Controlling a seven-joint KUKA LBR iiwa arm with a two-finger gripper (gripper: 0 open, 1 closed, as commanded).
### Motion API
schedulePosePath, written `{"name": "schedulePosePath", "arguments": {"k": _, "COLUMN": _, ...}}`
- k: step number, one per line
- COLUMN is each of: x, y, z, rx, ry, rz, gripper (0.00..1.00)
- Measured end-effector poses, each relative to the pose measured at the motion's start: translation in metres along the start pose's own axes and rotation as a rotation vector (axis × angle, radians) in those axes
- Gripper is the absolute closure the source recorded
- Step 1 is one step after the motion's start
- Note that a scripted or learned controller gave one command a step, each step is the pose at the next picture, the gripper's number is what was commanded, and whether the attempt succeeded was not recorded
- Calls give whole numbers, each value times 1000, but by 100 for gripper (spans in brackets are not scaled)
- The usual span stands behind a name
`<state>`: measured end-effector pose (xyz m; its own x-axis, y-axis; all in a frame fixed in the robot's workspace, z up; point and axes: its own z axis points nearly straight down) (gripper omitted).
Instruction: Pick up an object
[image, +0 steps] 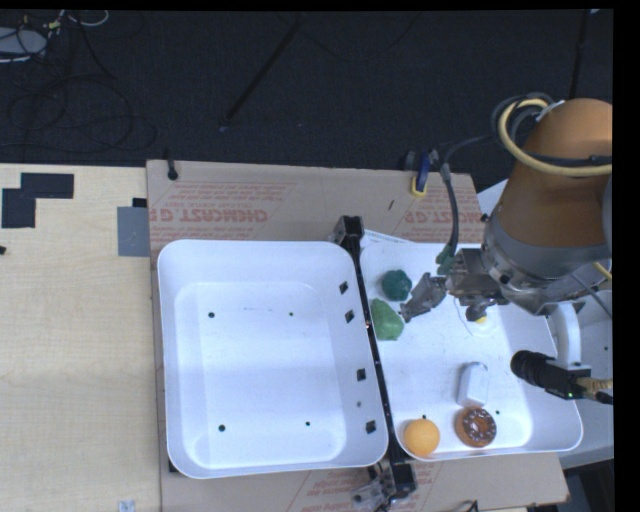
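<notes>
Reaching in from your right, the tool (425, 297) hovers low in the right bin (545, 430), between a dark green object (397, 284) and a lighter green object (386, 321). You cannot tell its state. Nothing looks lifted yet; an orange ball (422, 437), donut (476, 427) and white piece (471, 381) lie nearer the front.
</notes>
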<state>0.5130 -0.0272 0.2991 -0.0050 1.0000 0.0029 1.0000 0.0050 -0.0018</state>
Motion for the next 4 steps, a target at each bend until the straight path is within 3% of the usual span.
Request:
{"name": "schedulePosePath", "arguments": {"k": 1, "x": -27, "y": -38, "z": -180, "rx": -17, "ry": -4, "rz": 5, "gripper": 0}}
{"name": "schedulePosePath", "arguments": {"k": 2, "x": -23, "y": -36, "z": -180, "rx": 1, "ry": -5, "rz": -6, "gripper": 100}}
{"name": "schedulePosePath", "arguments": {"k": 4, "x": 71, "y": -38, "z": -17, "rx": 11, "ry": -3, "rz": 0, "gripper": 100}}
